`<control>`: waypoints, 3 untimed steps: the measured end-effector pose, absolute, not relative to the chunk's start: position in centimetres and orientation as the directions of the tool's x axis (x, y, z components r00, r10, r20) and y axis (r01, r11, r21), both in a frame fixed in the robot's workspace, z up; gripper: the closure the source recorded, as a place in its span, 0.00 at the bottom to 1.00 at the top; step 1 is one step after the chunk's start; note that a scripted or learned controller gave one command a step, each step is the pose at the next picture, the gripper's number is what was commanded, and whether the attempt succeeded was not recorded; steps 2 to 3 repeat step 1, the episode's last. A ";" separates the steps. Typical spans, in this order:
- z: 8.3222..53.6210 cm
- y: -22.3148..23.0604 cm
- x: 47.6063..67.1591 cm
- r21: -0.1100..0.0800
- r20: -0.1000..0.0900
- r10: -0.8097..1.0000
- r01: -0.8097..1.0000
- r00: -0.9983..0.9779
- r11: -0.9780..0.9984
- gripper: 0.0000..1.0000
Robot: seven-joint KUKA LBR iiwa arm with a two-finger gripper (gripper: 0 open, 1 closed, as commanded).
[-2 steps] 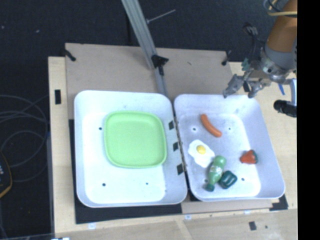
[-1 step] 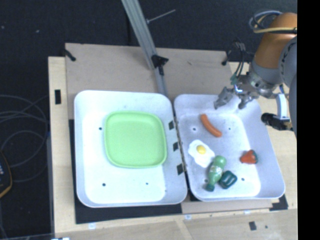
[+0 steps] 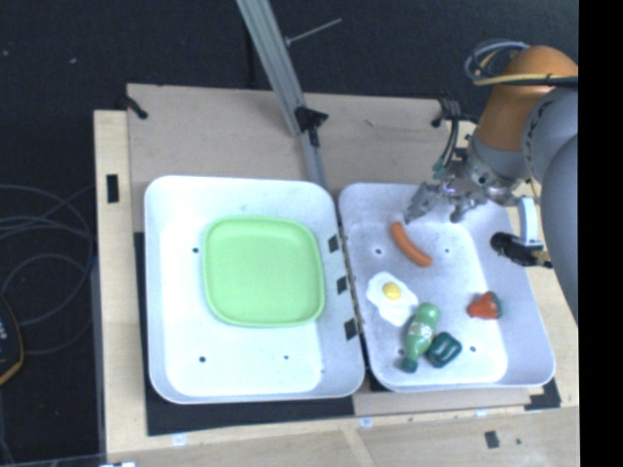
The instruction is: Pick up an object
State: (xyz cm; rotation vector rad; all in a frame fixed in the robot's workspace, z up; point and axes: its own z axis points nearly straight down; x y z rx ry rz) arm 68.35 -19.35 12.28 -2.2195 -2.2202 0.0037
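We saw two shallow white bins side by side on the bench. The left bin [image 3: 175,358] held a single light green plate [image 3: 263,269], lying flat a little above its middle, with bare white floor around it on all sides.

The right bin [image 3: 531,358] held the small things. A sausage [image 3: 411,243] lay at a slant in its upper half. Below it sat a fried egg [image 3: 391,295], white with a yellow yolk. Just below and right of the egg lay a green bottle [image 3: 419,335], tilted, and touching it on the right was a dark green block [image 3: 444,349]. A red pepper [image 3: 484,305] lay apart from these, near the bin's right wall.

The gripper [image 3: 438,204] hung over the upper part of the right bin, just above and to the right of the sausage. Its fingers were spread apart and nothing sat between them. The grey arm [image 3: 550,154] with its orange band [image 3: 511,115] came in from the right, above the bin's far corner.
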 end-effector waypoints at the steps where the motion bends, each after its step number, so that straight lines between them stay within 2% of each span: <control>1: 13.7 -19.4 68.5 0.002 -0.002 1.000 1.000 -0.001 0.001 1.00; 3: 13.7 -19.4 68.5 0.002 -0.002 1.000 1.000 -0.001 0.001 1.00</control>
